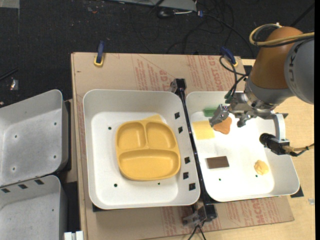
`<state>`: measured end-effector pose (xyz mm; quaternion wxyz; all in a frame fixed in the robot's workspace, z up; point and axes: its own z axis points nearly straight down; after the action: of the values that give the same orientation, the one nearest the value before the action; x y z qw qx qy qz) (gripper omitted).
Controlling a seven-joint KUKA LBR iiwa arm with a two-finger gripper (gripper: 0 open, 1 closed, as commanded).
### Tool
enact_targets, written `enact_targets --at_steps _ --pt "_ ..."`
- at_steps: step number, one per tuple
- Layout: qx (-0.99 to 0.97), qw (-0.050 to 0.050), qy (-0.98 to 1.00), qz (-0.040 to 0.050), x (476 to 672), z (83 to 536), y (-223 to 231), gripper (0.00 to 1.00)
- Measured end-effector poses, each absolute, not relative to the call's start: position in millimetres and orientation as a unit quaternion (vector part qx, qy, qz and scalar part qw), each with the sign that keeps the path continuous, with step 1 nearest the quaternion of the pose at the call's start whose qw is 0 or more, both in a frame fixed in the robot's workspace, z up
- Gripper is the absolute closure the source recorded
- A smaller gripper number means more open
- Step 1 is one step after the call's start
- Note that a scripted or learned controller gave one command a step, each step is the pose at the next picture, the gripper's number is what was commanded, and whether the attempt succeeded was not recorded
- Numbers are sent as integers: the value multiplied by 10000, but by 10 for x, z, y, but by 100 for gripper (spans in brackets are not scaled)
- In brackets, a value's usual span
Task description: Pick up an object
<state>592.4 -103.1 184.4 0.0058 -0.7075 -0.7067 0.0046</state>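
My gripper (231, 119) hangs over the back of the right bin (280, 186), its two fingers spread apart, so it is open. An orange piece (223, 127) lies just below the left finger, touching or nearly touching it, and is not clamped between the fingers. A pale yellow block (203, 130) sits to the left of it. A green item (210, 112) peeks out behind the left finger. A brown rectangle (217, 162) lies nearer the front. A yellow lumpy item (261, 167) rests at the front right.
The left bin (97, 134) holds a yellow divided tray (148, 150). A black divider (187, 134) runs between the two bins. A black fitting with a cable (272, 143) hangs from the arm over the right bin.
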Motion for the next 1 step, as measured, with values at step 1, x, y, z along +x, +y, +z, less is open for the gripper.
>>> enact_targets --at_steps 1 --pt "-7068 6 -7074 2 5954 1925 -1030 0"
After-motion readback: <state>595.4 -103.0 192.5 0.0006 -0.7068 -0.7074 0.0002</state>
